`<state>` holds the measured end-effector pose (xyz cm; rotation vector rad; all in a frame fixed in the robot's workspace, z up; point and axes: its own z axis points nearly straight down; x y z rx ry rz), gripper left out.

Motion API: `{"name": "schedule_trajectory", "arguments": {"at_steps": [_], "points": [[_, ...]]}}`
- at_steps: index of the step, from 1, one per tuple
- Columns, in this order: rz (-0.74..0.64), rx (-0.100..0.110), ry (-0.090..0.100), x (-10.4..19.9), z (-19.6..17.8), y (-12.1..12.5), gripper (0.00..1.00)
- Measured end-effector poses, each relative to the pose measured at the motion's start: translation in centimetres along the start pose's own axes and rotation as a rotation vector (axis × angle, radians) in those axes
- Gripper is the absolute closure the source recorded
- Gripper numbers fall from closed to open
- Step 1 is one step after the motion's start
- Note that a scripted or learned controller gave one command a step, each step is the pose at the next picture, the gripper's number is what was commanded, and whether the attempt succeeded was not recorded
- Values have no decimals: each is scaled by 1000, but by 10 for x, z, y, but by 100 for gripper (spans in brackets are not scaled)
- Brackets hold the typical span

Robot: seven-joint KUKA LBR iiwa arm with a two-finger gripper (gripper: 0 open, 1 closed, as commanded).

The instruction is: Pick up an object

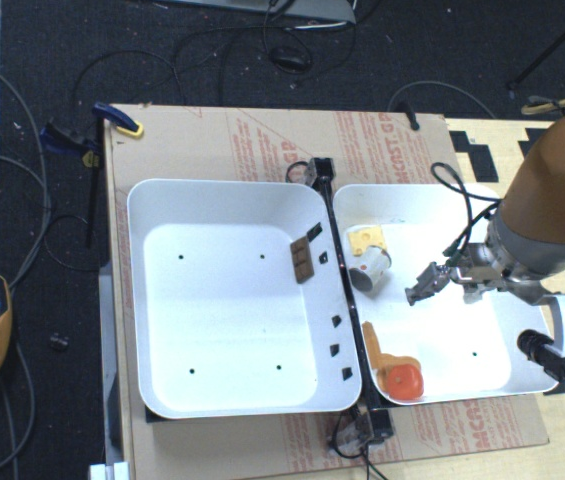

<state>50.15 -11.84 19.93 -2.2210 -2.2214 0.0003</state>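
Overhead camera view: your end effector hovers above the right bin, and you cannot tell its grip from here. Just to its left lie a yellow block and a grey cylinder, touching. Near the front corner sits an orange object. A brown bar leans in the left bin. Cables trail across the desk.
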Motion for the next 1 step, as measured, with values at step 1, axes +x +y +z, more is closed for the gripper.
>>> {"name": "schedule_trajectory", "arguments": {"at_steps": [1], "points": [[1, -1, -1, -21, -2, 10, 0]]}}
